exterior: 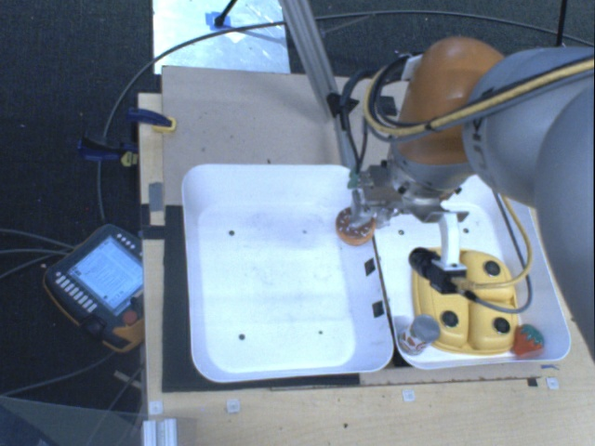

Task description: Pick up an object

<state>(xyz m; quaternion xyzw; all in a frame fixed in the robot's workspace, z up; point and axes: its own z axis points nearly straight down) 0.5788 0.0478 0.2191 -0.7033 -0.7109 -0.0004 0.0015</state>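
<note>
Yellow toy [469, 300], no legible writing

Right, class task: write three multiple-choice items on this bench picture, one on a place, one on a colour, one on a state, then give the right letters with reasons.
1. Where does the small round brown object lie?
A. at the left bin's right rim
B. in the left bin's near left corner
C. on the floor

2. What colour is the large moulded object in the right bin?
A. blue
B. yellow
C. green

3. How does the tool stand to the brown object?
A. far off over the handheld screen
B. deep in the right bin's near corner
C. right above it

Answers: 1 A, it sits by the left bin rim nearest the other bin. 2 B, its surface shows yellow. 3 C, the tool hangs just over it.
</note>
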